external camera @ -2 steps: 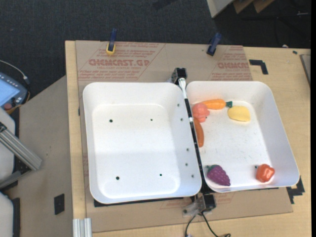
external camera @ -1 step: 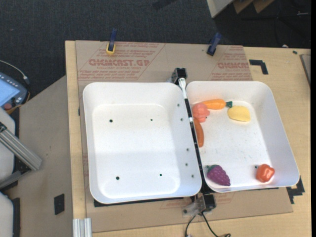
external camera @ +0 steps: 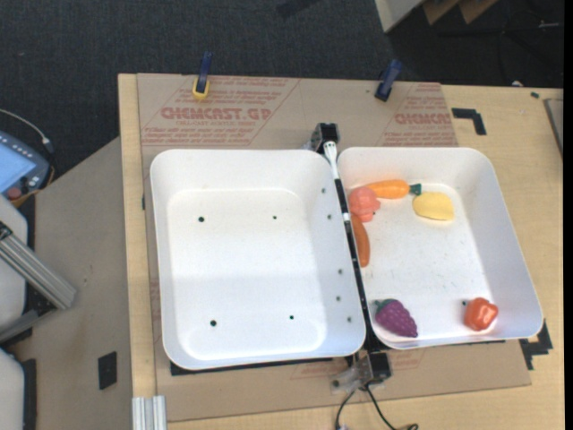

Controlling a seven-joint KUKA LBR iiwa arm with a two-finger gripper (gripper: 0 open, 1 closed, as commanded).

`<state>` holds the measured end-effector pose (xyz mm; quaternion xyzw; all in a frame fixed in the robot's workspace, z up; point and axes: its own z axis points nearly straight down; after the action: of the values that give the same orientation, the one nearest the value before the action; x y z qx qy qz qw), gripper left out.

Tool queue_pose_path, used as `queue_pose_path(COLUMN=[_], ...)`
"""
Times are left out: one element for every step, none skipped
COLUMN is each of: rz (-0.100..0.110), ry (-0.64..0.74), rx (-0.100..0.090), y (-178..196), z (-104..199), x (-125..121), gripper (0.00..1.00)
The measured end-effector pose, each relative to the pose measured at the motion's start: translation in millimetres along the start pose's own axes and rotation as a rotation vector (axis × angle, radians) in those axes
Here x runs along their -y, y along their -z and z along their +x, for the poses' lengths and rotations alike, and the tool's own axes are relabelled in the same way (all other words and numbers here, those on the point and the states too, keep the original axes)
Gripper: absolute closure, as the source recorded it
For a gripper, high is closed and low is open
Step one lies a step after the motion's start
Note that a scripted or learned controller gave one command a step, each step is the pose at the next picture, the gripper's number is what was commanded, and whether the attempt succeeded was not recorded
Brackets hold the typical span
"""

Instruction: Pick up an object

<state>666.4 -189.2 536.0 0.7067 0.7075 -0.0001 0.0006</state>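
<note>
Worktop [external camera: 134,240], pale wood. Brown printed cardboard sheet [external camera: 286,106] lies on it, clamped at far edge. Two white bins on sheet, touching: left bin [external camera: 179,330], right bin [external camera: 515,258].

Worktop [external camera: 89,240] carries a board [external camera: 269,106]; two bins sit on it side by side, rims touching: left bin [external camera: 179,177], right bin [external camera: 506,240]. Two clamps [external camera: 203,74] [external camera: 389,79] sit on the board's far edge.

All items lie in the right bin:
- Far left corner: peach [external camera: 363,202], with the carrot [external camera: 389,188] touching it on the right.
- Lemon [external camera: 433,206] just right of the carrot.
- Long piece [external camera: 361,240] along the left wall, just in front of the peach.
- Near left: grapes [external camera: 396,318].
- Near right: pepper [external camera: 481,313], well apart from the grapes.
</note>
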Motion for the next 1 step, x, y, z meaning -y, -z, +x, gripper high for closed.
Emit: queue_pose_path(rz=[0.000], ry=[0.000], rx=[0.000], y=[0.0], z=[20.8], x=[0.0], gripper=[1.00])
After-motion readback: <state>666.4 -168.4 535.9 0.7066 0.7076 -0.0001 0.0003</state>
